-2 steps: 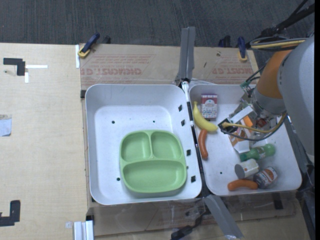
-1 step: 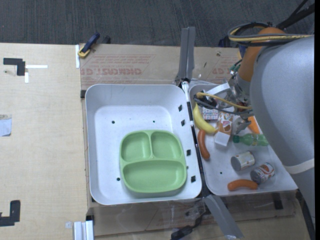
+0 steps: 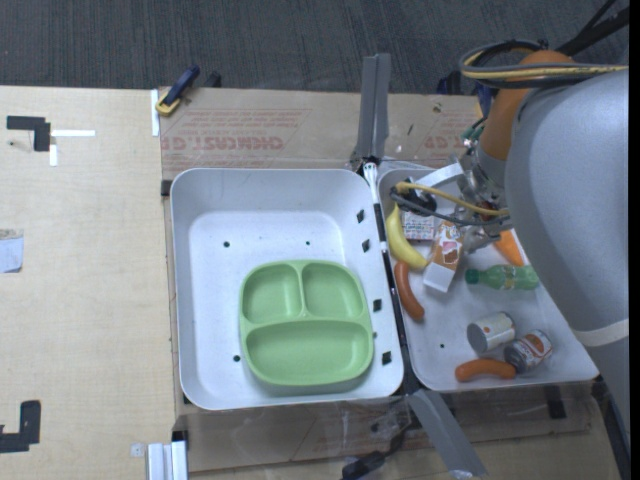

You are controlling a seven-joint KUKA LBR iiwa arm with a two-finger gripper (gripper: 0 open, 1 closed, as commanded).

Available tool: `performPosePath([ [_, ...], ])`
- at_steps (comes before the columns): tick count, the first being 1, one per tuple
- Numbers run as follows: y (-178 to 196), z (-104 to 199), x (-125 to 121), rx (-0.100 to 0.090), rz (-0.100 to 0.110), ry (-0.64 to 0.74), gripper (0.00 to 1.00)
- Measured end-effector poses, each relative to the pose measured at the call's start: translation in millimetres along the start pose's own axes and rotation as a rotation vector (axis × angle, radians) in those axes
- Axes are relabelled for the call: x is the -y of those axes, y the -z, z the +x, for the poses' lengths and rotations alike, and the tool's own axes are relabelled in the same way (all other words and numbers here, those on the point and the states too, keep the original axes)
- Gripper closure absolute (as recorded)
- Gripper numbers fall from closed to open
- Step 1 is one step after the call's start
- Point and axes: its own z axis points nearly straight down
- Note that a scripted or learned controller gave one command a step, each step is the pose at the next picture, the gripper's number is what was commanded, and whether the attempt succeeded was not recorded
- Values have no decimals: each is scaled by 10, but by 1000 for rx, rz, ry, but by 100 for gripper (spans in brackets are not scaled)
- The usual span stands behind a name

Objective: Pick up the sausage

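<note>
White plastic walls frame the two bins on my bench: the left bin (image 3: 190, 268) holds a green divided plate (image 3: 303, 323) lying flat near its middle, and the right bin (image 3: 440, 368) carries all the clutter. My arm (image 3: 570, 188) comes in from the right, grey and bulky, with the orange band (image 3: 515, 93) above the wrist, and it covers much of the right bin's far corner. My gripper (image 3: 470, 223) hangs low over the upper part of that bin, just above a small white and red carton (image 3: 443, 258); whether it is spread or pressed together I cannot tell from here, because the wrist and cables hide it. The sausage (image 3: 408, 291) lies along the left wall of the right bin, reddish-orange, its upper end just below the lower end of a banana (image 3: 402, 240). It sits apart from my gripper, down and to the left of it. A green bottle (image 3: 503, 278) lies on its side right of the carton, with a carrot (image 3: 510, 248) just above it. Nearer the front edge rest a silver can (image 3: 490, 331), a brown-labelled can (image 3: 528, 349) beside it, and another orange sausage-like piece (image 3: 485, 370) close to the front wall.
</note>
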Motion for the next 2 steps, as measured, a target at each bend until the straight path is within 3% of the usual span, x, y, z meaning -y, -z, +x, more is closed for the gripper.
performPosePath([
  [1,1092,-417,-699,-4,1,-7,100],
  [2,1074,-1457,-717,-2,3,27,100],
])
